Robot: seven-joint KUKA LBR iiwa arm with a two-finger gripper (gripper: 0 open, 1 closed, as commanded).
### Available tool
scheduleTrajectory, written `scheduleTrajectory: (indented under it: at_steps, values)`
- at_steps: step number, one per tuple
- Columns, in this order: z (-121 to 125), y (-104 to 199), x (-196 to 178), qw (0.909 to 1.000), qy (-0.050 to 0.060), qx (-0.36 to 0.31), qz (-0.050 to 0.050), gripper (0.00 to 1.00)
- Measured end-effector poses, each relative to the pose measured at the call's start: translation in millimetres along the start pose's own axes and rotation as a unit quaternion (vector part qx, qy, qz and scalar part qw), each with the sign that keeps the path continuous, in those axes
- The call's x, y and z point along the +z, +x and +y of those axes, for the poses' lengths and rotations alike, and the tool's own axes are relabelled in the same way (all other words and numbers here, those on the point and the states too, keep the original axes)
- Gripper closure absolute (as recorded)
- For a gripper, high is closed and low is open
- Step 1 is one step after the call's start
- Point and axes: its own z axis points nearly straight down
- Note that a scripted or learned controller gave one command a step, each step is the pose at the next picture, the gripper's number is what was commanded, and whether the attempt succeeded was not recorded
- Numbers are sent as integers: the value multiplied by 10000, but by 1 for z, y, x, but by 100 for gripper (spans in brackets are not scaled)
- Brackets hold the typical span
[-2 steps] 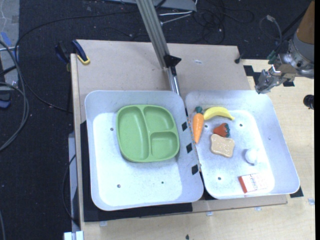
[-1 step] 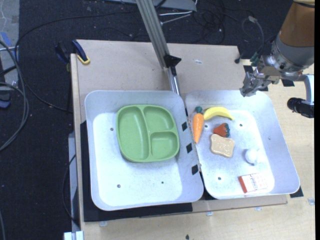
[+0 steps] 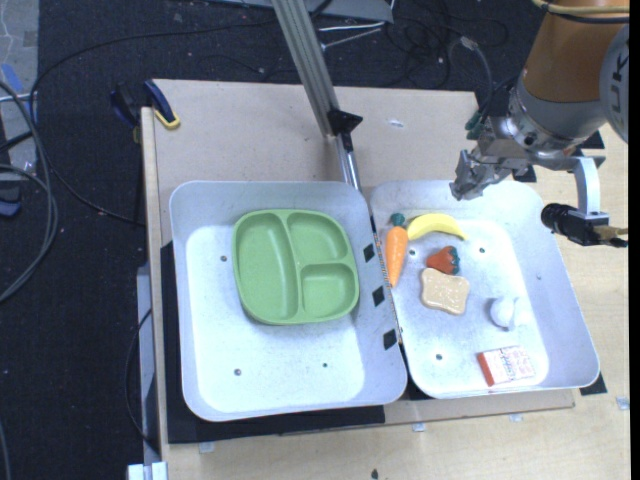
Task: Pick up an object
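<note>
Hand [image 3: 468,186]: above right white bin's [image 3: 560,298] far edge, grip state indiscernible. Contents nearby: curved yellow banana [image 3: 436,228], orange carrot [image 3: 396,254].

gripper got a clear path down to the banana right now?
Probably yes. The gripper hangs over the right bin's far edge, just up and right of the banana. Nothing lies on the banana; the carrot and strawberry sit close alongside.

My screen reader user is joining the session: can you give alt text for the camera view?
The end effector hangs over the far edge of the right bin, which holds a banana, carrot, strawberry, bread slice, white egg and red box. The left bin holds a green divided plate.
</note>
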Motion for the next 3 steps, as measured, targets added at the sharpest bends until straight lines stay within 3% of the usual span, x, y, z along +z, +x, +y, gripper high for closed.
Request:
scheduleTrajectory:
  at_steps: [1,3]
  values:
    - [-12,46,20,10000,10,3,2,100]
    - [-41,141,26,10000,13,1,0,100]
